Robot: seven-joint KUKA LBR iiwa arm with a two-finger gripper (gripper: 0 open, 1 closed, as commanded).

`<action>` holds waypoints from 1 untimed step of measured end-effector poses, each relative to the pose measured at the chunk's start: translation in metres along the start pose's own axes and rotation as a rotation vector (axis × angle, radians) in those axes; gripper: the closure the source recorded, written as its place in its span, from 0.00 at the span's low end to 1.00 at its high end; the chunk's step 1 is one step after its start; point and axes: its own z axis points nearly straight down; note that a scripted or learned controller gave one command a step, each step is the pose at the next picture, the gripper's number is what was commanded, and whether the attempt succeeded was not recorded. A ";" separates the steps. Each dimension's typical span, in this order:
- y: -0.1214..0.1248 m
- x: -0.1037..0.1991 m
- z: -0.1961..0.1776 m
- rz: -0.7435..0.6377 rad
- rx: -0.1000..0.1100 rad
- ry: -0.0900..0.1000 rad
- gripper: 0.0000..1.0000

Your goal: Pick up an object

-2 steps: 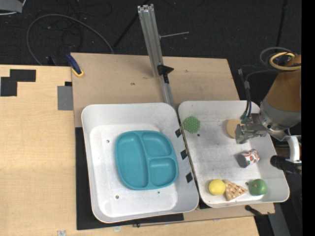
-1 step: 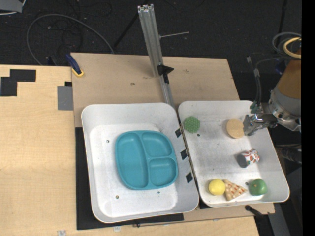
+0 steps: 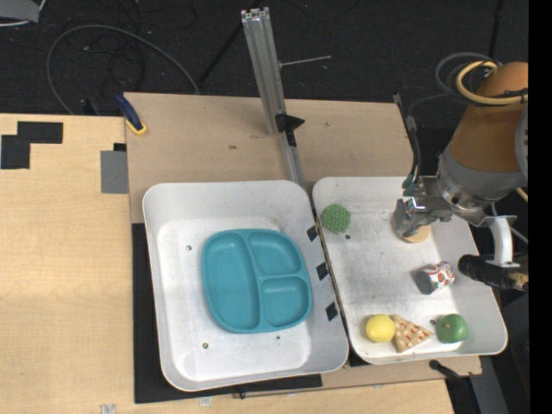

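Nearest to us, along the lower rim of the right bin (image 3: pixel 483 339), we see three small pieces in a row: a smooth, round yellow lemon-like fruit (image 3: pixel 379 328), a flat wedge shaped like a pizza slice (image 3: pixel 410 335) with a pale crust and red specks, touching the yellow fruit, and just right of it a glossy green ball (image 3: pixel 451 327). Above them, toward the bin's right side, lies a small blocky object (image 3: pixel 437 277), grey with white and red markings. In the bin's upper left corner sits a green, bumpy-textured ball (image 3: pixel 335 219), well apart from the rest. Both bins are shallow, white, matte trays with rounded corners; the floor of the right one looks finely speckled. The left bin (image 3: pixel 172 231) holds a smooth teal plastic plate (image 3: pixel 255 279), oval-cornered and divided into three compartments. At the upper right of the right bin we find the gripper (image 3: pixel 415 222), metallic and grey, hanging from the arm (image 3: pixel 487 149) with its broad orange band; it stands over a small tan, rounded piece (image 3: pixel 417 234) on the bin floor, touching or nearly touching it. We cannot tell whether the tool is clenched or released, nor whether it grasps that tan piece. A ribbed aluminium post (image 3: pixel 263 67) rises behind the bins, over a brown board.
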 end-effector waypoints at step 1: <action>0.003 0.051 0.011 0.001 0.001 -0.001 1.00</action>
